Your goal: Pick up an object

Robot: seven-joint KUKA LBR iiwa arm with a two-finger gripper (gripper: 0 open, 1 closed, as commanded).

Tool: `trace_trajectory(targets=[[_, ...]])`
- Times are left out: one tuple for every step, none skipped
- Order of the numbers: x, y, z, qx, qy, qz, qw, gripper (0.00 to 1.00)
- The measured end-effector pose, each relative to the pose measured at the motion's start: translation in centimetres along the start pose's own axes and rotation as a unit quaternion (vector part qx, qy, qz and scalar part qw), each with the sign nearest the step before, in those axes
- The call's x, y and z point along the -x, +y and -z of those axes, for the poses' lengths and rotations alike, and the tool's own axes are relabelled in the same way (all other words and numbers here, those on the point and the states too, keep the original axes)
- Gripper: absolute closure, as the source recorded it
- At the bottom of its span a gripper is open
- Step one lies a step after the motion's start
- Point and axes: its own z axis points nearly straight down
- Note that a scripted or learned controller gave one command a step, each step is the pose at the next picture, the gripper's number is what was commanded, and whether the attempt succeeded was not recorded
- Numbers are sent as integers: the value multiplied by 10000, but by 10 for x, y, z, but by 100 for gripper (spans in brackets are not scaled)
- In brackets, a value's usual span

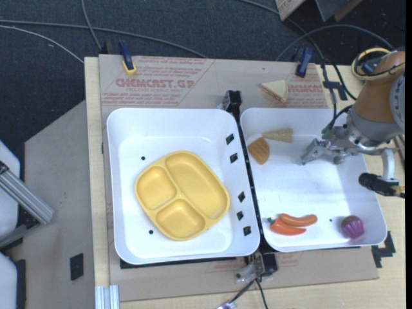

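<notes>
You've got the tool (313,152) down inside the right bin (309,188), up near its back half, with the grey arm (380,118) coming in from the right. Its fingers look spread a bit and there's nothing between them, just bare white bin floor under the tips. Closest stuff to it is the tan wedge (278,134) and the round brown cookie-looking piece (259,150), both off to the left of the tool and not touching it. Down along the front wall you've got the hot dog (297,220) lying against the carrot (286,228), and the purple thing (352,226) sits in the front right corner. The left bin (122,172) holds the yellow divided plate (182,194). A sandwich wedge (275,90) sits on the tabletop (193,82) behind the bins.
</notes>
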Motion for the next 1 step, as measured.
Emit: trace_trajectory(targets=[[0,3,15,44,-11,5,10000,100]])
